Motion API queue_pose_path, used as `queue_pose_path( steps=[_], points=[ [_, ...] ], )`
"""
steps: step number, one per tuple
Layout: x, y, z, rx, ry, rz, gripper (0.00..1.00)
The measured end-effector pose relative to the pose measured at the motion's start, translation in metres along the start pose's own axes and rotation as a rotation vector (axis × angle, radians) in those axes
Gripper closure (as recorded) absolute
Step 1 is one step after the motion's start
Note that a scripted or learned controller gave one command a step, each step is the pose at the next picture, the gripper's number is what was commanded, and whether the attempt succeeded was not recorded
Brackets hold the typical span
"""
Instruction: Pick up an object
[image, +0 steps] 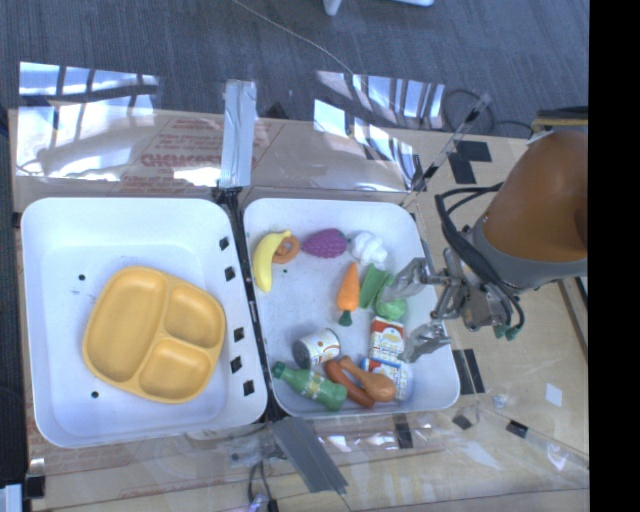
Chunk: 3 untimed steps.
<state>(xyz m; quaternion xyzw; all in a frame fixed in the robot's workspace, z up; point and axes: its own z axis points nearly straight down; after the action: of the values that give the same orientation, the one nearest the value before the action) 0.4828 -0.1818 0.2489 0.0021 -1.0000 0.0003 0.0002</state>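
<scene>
The right bin (300, 215) holds several toy foods. Among them are a yellow banana (264, 260), purple grapes (324, 243), a white cauliflower (369, 247), an orange carrot (348, 288) and a green vegetable (373, 285). Toward the front lie a tin can (318, 349), a red-and-white carton (387, 343), a green bottle (310, 387) and a hot dog (357, 381). My gripper (418, 308) hangs open over the bin's right edge. Its two fingers are spread wide beside a small green piece (393, 310) and the carton, and nothing is held between them.
The left bin (50, 230) carries a yellow divided plate (153, 333). A taped ridge with black clips (240, 320) separates the bins. Cables (455, 210) trail behind the arm's orange band (545, 195) at the right, above the wooden bench (530, 400).
</scene>
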Motion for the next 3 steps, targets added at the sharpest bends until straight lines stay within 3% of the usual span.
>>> queue_pose_path(
  steps=[1, 2, 3],
  points=[
    [-0.037, -0.001, 0.131, -0.006, 0.012, -0.072, 0.00],
    [-0.065, 0.018, 0.157, -0.001, -0.001, 0.054, 0.00],
    [-0.067, 0.020, 0.146, -0.001, -0.004, 0.046, 1.00]
  ],
)
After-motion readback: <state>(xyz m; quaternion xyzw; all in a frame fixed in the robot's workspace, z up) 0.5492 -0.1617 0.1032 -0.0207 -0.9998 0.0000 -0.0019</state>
